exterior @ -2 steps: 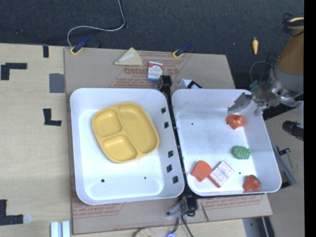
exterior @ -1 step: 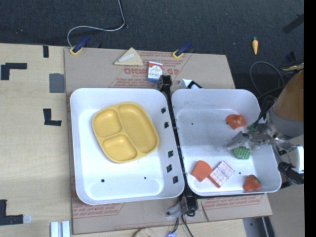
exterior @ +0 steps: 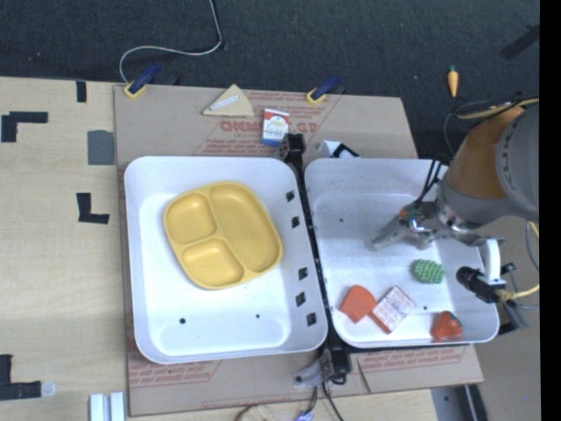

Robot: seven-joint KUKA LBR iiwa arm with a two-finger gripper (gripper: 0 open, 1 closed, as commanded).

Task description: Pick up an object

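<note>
I see my pincer (exterior: pixel 386 235) over the right bin (exterior: pixel 351 182), above green ball (exterior: pixel 428 271), orange block (exterior: pixel 357 303) and red-white packet (exterior: pixel 394 308). I cannot tell its state. No label reads clearly.

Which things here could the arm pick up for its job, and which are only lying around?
For the job: gripper; green object; orange piece; small box; red object; right bin.

Lying about: yellow tray; left bin; small carton; wedge.
</note>
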